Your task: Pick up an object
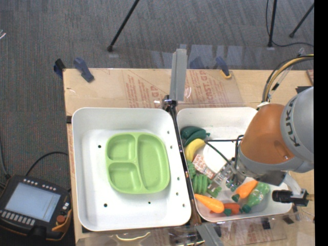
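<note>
From my console, the left bin [87,137] holds 1 green divided plate [137,163]. In the right bin [225,114], toy food is piled: banana [194,148], 2 carrots [209,203]. The gripper [229,177] sits low over them; I cannot tell its grip.

A robotics lab: tripod legs [125,19] on grey carpet; teach pendant [32,204] beside the bench [128,88].

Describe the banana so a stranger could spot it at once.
Look in the right white bin, the one crowded with toy food. Along its left wall, just below the dark green vegetable, lies the banana. It is the sole yellow, curved piece; its neighbours are green or orange.
</note>
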`<state>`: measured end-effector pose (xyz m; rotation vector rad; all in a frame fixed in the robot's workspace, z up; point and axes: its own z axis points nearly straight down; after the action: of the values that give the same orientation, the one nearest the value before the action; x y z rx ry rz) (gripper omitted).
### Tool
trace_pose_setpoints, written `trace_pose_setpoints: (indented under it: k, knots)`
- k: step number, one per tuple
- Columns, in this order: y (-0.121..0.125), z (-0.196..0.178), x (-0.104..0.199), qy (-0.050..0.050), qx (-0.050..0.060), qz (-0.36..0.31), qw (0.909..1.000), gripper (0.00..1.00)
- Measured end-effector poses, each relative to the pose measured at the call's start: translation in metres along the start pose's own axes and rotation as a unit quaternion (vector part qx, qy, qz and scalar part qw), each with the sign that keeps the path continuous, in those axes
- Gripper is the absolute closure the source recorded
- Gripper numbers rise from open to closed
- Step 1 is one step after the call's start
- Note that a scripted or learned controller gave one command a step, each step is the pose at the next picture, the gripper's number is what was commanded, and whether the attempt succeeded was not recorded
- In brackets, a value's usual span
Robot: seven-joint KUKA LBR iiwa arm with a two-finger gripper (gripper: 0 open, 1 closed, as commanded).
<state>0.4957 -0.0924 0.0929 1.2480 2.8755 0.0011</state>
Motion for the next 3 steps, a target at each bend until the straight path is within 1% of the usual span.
trace_pose_setpoints:
  k: [1, 2, 3]
  knots:
    - [-0.010, 0.000, -0.022, 0.001, -0.002, 0.190, 0.9817, 1.00]
    - [0.005, -0.001, -0.002, -0.003, -0.003, 0.245, 0.9696, 1.00]
    - [0.083, -0.001, -0.081, -0.002, -0.003, 0.326, 0.9453, 1.00]
